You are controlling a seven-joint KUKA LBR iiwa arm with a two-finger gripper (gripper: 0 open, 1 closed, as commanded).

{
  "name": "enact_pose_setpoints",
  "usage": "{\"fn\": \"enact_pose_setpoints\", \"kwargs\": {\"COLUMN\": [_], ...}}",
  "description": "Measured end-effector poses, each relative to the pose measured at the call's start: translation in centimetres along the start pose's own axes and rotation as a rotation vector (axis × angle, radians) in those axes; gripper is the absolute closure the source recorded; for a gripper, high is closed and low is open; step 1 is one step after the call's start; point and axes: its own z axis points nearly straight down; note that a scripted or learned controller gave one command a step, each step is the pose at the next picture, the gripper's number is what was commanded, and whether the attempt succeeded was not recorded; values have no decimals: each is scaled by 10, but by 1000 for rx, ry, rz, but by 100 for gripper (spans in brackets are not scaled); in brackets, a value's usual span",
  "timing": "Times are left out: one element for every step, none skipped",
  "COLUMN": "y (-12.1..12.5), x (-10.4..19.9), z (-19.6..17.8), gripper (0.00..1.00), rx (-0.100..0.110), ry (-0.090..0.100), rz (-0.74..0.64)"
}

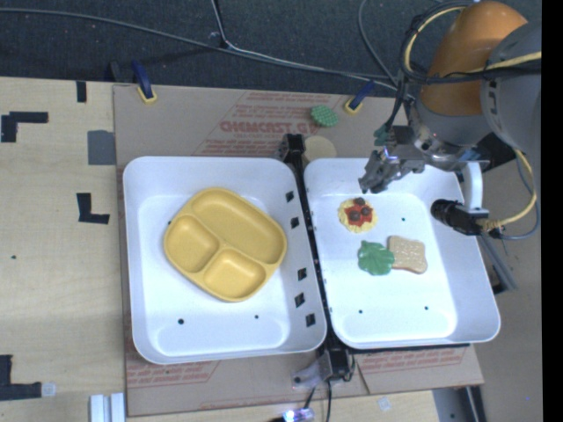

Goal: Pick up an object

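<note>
Hand (pixel 376 176) low over the far left part of the right bin (pixel 466 323), dark fingers pointed down toward the bin floor, just beyond the toy pizza (pixel 357 215); cannot tell how far open; nothing visibly held or touched. Red printing on the cardboard sheet (pixel 220 117) under the bins, upside down in this view, partly covered, not clearly readable. In the right bin: small round toy pizza with red and dark toppings, no clear long axis; nearer the camera, green leafy toy (pixel 375 258) touching a tan cracker-like toy slice (pixel 408 254) on its right, the pair lined up left to right. In the left bin (pixel 145 323): yellow divided plate (pixel 225 243), three compartments, long axis running diagonally. On the cardboard beyond the bins, small green toy (pixel 324 115).
</note>
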Motion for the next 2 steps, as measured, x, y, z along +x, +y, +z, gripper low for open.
{"fn": "enact_pose_setpoints", "kwargs": {"y": [-10, -10], "x": [63, 109], "z": [0, 1], "gripper": [100, 100], "rx": [1, 0], "ry": [0, 0], "rz": [-1, 1]}}
